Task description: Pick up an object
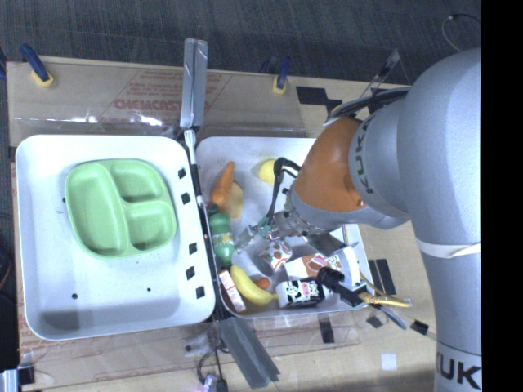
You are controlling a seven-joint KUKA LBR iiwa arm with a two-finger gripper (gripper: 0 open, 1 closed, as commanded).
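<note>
We count two white bins on the desk (98, 88): the left bin (41, 300) holds one smooth green tray (121, 205) with three compartments; the right bin (245, 147) holds one carrot (223, 184), one lemon (267, 170), one banana (249, 287) and several printed cartons. The tool (265, 237) hangs over this clutter, beneath the orange band (327, 170); whether it grips anything, we cannot tell.

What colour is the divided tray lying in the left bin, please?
The divided tray is light green, seen plainly in the camera view against the white left bin.
</note>
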